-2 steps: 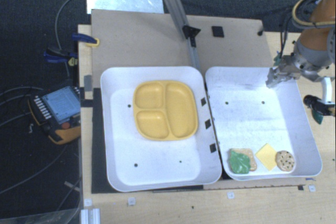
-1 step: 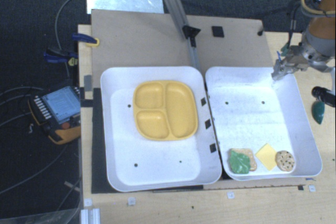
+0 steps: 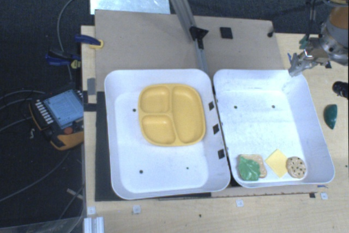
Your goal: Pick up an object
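The gripper point(image 3: 297, 64) hangs at the right bin's point(image 3: 256, 117) two o'clock corner, finger state untellable, nothing between them, targets clustered at five o'clock: sandwich point(image 3: 251, 166), cheese point(image 3: 276, 163), cookie point(image 3: 295, 167)

A divided plate point(image 3: 172, 114) lies in the left bin point(image 3: 122, 172); 3 food pieces point(image 3: 271, 166) line the right bin's point(image 3: 305, 112) near edge.

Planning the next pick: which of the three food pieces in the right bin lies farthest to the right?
The round cookie, speckled brown; the yellow cheese square sits left of it, and the green-topped toast farther left.
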You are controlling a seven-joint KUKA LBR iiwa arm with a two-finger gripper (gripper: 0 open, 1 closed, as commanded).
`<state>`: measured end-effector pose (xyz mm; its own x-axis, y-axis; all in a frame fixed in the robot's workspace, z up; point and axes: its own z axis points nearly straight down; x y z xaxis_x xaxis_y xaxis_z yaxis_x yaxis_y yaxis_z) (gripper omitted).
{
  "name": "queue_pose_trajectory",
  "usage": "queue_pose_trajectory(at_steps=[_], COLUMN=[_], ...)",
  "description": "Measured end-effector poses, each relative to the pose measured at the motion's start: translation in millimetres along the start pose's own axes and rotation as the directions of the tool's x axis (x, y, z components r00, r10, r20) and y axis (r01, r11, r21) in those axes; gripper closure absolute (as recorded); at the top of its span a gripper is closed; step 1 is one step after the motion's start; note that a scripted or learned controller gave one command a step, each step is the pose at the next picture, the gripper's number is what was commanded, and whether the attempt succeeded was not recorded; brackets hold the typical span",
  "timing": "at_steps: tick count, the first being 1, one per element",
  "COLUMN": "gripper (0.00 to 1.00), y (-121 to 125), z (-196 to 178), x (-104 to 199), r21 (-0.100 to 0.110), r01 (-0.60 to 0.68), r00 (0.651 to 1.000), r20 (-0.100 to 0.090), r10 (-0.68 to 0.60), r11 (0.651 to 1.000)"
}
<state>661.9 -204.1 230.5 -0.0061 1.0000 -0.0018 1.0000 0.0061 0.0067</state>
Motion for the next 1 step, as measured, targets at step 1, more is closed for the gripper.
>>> queue_pose_trajectory(at_steps=[1], gripper=[1.0], y=[-9.0], z=[7.4], x=[55.6], r21=[0.006], r01=[0.003], r00=[1.0], r20=[-0.003], r10=[-0.003], r11=[1.0])
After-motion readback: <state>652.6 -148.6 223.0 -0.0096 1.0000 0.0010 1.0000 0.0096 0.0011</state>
